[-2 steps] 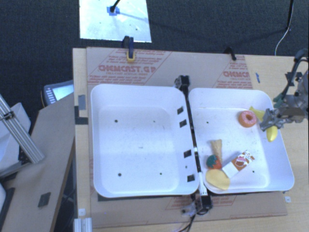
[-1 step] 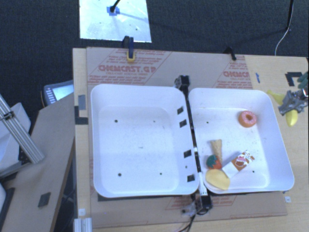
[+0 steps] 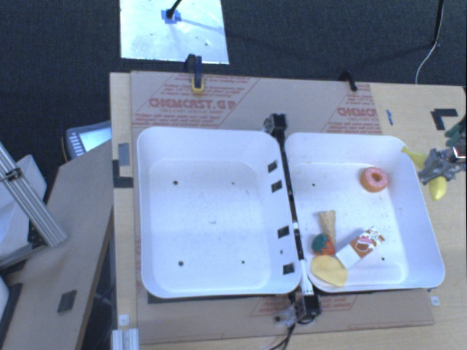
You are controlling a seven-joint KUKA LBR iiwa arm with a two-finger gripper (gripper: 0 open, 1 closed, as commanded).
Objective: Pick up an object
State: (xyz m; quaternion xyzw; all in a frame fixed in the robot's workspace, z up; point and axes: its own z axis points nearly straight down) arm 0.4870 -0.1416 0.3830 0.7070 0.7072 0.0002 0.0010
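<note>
My gripper (image 3: 436, 168) hangs at the far right, over the right rim of the right bin (image 3: 343, 138). A yellow banana-shaped object (image 3: 437, 188) sits between its fingers, with one yellow end poking out to the left and the thicker end below. Several other items lie in the right bin. They are a pink-and-orange doughnut (image 3: 374, 179), a toy ice-cream cone (image 3: 327, 223) with a green and red scoop, a small orange-and-white box (image 3: 363, 246) and a yellow disc (image 3: 329, 270).
The left bin (image 3: 146, 146) stands beside the right one, with a black clip strip (image 3: 283, 188) along their shared wall. Both bins rest on a cardboard sheet (image 3: 219, 97). A shiny metal plate (image 3: 174, 20) lies at the back left.
</note>
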